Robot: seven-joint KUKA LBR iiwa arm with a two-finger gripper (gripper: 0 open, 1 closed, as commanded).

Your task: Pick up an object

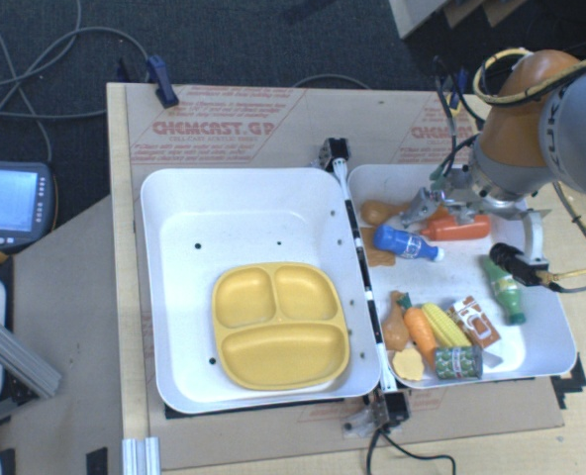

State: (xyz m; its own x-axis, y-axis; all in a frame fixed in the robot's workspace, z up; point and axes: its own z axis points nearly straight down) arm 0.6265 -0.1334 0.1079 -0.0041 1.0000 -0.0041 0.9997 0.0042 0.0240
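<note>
While I watch from my console, the arm (531,117) reaches in from the right and hangs over the far part of the right bin (560,349). Its gripper (441,201) sits low above the bin's far-left area, just beside an orange-red block (459,229) and close to a blue bottle (408,242) that lies on its side near the bin's left wall. Whether the pincer is wide, narrow or holding something, I cannot tell; the wrist hides it.

Against the far-left corner of that bin lies a brown lump (375,211). A green bottle (504,287) rests near the right wall. Along the near edge I see a cluster touching one another: a carrot (419,332), a corn cob (445,325), a small red-and-white packet (474,323), a green-labelled can (457,362) and a pale round slice (408,365).

The left bin (174,206) carries a yellow divided plate (279,325) toward its near edge. Both bins stand on a cardboard-covered bench (224,122).
</note>
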